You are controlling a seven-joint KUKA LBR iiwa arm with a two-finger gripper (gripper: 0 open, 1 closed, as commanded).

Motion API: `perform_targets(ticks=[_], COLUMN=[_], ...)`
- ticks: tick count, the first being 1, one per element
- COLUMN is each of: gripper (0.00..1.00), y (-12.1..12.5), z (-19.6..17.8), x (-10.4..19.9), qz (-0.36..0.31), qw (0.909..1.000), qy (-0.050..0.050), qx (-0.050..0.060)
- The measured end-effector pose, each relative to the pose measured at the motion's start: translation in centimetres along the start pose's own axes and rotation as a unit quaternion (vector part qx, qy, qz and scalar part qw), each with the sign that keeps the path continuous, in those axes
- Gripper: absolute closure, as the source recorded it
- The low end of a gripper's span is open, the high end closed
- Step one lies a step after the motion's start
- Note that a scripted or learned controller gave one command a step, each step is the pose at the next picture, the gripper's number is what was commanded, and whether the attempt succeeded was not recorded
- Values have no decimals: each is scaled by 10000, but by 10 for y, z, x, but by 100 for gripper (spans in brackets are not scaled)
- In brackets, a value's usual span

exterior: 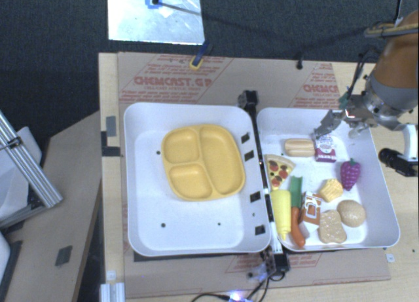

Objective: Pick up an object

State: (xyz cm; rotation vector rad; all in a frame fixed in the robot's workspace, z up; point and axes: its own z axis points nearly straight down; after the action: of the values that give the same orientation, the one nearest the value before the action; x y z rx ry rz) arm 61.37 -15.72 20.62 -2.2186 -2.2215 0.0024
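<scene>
Dark carpet surrounded a bench (pixel 163 81) bearing two shallow white bins side by side. Task status: not yet begun in effect, no object lifted; the whole grasp and lift remained. The gripper (pixel 335 122) hung over the far edge of the right bin (pixel 386 219), just above a small purple-and-white packet (pixel 325 149); whether it was released or clenched could not be told, and nothing showed in its grasp. Left bin (pixel 147 228): one yellow divided tray (pixel 201 162). Right bin: the packet, a bread roll (pixel 298 147), pizza slice (pixel 278 169), purple grapes (pixel 350 173), a corn cob (pixel 281 210), carrot (pixel 297 228), a potato (pixel 351 213), and a biscuit (pixel 332 227), all lying loose and close together.
</scene>
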Motion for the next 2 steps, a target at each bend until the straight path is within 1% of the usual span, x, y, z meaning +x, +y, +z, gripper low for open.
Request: perform_targets(ticks=[1,2], gripper=[0,0], y=[3,12], z=[62,114], x=[-2,3], qz=[-2,-13], qw=[10000,10000], qy=[-1,-19], qx=[-4,-37])
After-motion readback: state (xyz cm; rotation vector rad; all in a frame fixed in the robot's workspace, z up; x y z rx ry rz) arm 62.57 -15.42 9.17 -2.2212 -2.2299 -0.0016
